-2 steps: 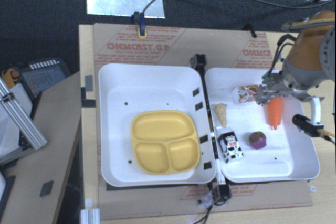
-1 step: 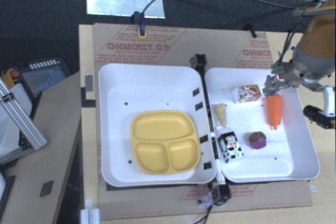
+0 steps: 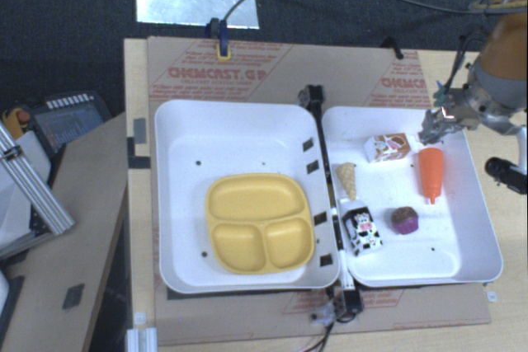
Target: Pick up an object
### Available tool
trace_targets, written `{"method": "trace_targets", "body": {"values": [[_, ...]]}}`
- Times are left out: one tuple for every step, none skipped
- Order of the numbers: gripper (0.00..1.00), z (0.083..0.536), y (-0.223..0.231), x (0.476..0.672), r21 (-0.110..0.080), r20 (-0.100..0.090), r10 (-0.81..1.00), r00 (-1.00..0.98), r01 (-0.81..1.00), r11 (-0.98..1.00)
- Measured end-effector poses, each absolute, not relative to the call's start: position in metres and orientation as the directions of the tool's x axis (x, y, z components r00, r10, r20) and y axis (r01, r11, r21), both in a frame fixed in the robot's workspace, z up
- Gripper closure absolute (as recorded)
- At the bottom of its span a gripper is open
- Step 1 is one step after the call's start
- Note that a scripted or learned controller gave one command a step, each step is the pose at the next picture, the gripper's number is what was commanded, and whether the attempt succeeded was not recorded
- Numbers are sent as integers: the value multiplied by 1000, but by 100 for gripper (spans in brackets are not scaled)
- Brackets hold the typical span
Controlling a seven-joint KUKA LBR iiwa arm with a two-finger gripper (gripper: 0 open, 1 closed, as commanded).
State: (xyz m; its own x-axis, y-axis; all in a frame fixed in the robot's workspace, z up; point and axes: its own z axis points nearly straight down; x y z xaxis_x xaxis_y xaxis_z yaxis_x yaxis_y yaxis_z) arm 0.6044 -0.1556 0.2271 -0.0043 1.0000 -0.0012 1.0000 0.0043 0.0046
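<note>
You have the left bin (image 3: 177, 177) holding a yellow tray (image 3: 257, 222). In the right bin (image 3: 462, 260), the carrot (image 3: 431, 171) lies at two o'clock; the gripper (image 3: 435, 126) hovers just above it, approaching. Jaws: cannot tell. Next, descend squarely over the carrot.

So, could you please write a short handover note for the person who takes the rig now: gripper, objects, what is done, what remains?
Gripper: low over the back edge of the right bin, just above the carrot's top; nothing seen between its fingers, open or shut unclear.
Right bin: orange carrot, red-and-white carton, cone-shaped piece, black-and-white cow toy, purple piece.
Left bin: yellow divided tray.
Done: no object lifted.
Left: grasp one and pick it up; the carrot and the carton are the nearest.
</note>
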Motion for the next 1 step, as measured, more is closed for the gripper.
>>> {"method": "trace_targets", "body": {"values": [[100, 226, -99, 622, 3, 1, 1000, -10, 1000, 10]]}}
